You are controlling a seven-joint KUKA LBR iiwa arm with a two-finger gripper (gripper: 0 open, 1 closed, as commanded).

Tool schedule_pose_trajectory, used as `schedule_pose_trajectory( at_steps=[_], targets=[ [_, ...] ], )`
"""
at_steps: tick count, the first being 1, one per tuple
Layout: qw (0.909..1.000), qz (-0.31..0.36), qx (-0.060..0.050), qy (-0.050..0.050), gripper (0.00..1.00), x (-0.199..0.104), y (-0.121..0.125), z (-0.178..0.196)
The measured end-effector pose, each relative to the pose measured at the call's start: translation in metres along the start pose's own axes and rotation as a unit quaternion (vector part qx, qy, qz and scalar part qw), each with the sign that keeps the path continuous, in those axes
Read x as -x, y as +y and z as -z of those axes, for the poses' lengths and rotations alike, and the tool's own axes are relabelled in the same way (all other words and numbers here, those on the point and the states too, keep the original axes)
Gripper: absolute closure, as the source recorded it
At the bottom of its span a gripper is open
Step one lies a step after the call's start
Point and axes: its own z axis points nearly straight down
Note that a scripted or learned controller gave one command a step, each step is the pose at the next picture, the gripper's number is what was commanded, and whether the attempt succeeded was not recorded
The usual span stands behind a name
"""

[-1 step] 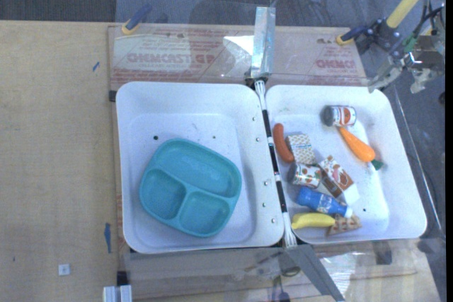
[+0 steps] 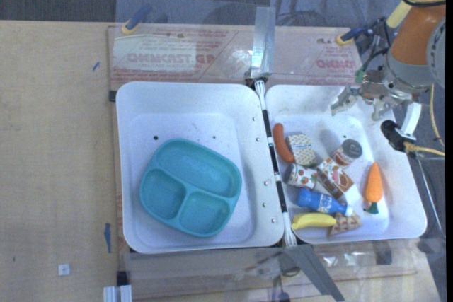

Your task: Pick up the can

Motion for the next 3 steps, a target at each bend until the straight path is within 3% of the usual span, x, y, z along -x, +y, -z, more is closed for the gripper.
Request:
schedule_pose_trajectory(
  at_steps=[1, 2, 3],
  targets=[
    [0.9989, -0.048, -0.004, -0.001, 0.00, -0.085, -0.097, 0.021],
    [0.9999, 0.014, -0.002, -0.001, 0.00, 0.013, -0.074, 0.014],
    [0.9999, 0.009, 0.000, 0.006, 0.00, 0.005, -0.075, -0.026]
  ],
)
